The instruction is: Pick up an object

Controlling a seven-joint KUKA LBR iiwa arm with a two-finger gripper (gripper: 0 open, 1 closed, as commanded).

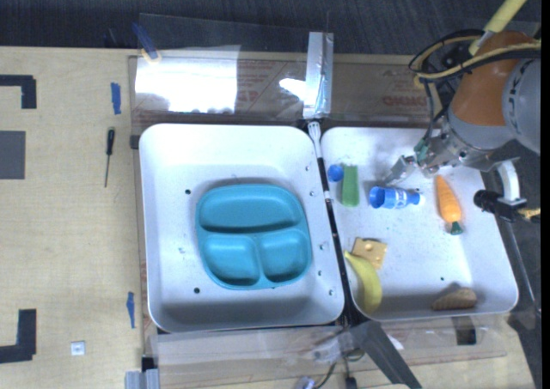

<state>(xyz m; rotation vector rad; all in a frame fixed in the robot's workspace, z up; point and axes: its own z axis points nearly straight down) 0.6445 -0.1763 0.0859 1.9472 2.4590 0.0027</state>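
Note:
My gripper (402, 169) hangs over the upper middle of the right bin (490, 250), open, with nothing between its fingers. Just below it lies a blue bottle (394, 198) on its side. To the gripper's right lies an orange carrot (448, 201), and to its left a green block (350, 185) and a small blue piece (335, 173). A yellow banana (368, 282) and a tan wedge (369, 250) lie near the bin's lower left. A brown lump (454, 299) rests by the front wall.
The left bin (163, 207) holds a blue divided tray (253, 234). A clear panel and a metal post (316, 74) stand behind the bins. The arm's grey body with its orange band (490, 95) and yellow cable fills the upper right.

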